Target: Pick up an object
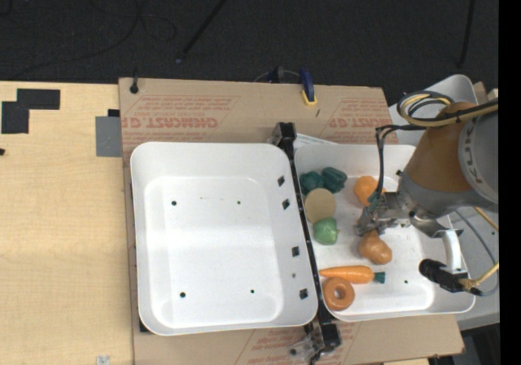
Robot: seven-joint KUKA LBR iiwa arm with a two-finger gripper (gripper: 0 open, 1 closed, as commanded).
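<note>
The right bin (407, 294) holds several toy foods. A dark teal piece (322, 179) lies at the back, with a beige round piece (319, 204) and a green round piece (326, 231) in front of it. An orange ball (365, 188) sits further right. A brown-orange potato-like piece (376, 251) lies mid-bin, a carrot (348, 274) in front of it, and an orange ring (339, 295) at the front rim. My gripper (373, 221) hangs low in the right bin between the orange ball and the potato piece, just above the latter.
The left white bin (163, 184) stands beside the right one, split by a black divider bar (295, 217). Both rest on cardboard (212, 115). The arm's grey and orange body (444, 168) covers the right bin's far right side.
</note>
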